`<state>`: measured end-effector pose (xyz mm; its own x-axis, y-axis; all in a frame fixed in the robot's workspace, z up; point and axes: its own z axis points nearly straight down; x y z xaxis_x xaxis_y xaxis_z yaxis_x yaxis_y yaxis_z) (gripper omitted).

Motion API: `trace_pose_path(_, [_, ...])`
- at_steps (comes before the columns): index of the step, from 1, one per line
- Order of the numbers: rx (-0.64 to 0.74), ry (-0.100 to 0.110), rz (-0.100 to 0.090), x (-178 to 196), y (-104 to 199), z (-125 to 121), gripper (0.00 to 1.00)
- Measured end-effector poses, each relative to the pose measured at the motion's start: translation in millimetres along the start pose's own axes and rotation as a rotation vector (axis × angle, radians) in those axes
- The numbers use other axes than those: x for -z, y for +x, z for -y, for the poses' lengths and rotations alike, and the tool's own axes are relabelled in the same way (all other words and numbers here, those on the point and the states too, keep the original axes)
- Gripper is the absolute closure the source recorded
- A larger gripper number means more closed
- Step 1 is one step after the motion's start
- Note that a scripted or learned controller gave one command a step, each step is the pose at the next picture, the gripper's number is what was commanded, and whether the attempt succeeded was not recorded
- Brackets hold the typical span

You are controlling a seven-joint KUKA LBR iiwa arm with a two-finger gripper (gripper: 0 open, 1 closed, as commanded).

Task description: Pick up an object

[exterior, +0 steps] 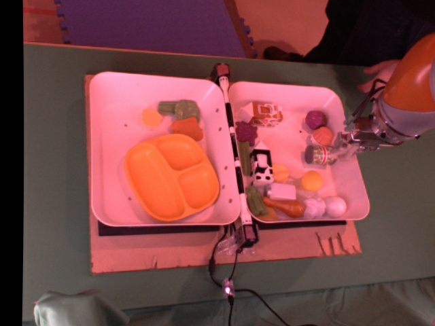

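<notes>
The right bin [353, 182] holds several toy foods. Among them are a small can [318, 156], an orange ball [322, 136], a purple piece [315, 119], a yellow ball [312, 180], a carton [262, 114], a cow-patterned box [262, 168], a carrot [287, 208] and two white balls [326, 206]. My gripper [345, 143] hangs low over that bin's right edge. It is just right of the can and the orange ball, and its tip is close to the can.
The left bin [109, 100] carries an orange divided plate [173, 176], a green vegetable [179, 107], an orange piece [187, 128] and a yellow piece [152, 117]. A black-and-white bar [233, 148] runs between the bins. A cable [224, 277] trails in front.
</notes>
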<state>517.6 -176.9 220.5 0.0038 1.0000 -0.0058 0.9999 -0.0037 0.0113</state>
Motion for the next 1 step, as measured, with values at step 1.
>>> trace_pose_path(1, [0.002, 0.0, -0.001, 48.6, 5.8, -2.2, 1.0])
